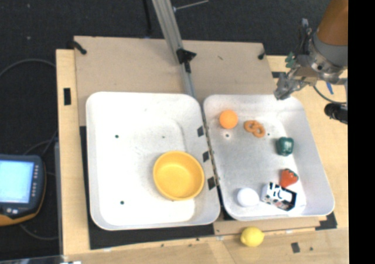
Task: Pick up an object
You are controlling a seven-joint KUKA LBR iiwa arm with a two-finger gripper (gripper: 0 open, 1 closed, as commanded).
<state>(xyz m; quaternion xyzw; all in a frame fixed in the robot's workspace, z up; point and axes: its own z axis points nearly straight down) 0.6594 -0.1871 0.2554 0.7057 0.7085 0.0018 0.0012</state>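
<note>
From my remote seat I see the gripper (pixel 283 92) hanging over the far right corner of the right bin (pixel 309 140), just at its rim, and I cannot tell how it is set; nothing shows in its grasp. Every loose object sits nearer the camera than the gripper. The orange ball (pixel 228 119) lies to its left and a little nearer, with the small brown ring (pixel 255 129) just beside that ball. The dark green object (pixel 285 146) rests almost straight below the gripper in the view. Further toward me are the red piece (pixel 288 177), touching the black-and-white item (pixel 279 196), and the white ball (pixel 247 196) just beside it. The yellow bowl (pixel 178 175) sits in the left bin (pixel 117 116), well apart. A yellow lemon-like fruit (pixel 252 236) lies on the bench (pixel 129 46).
</note>
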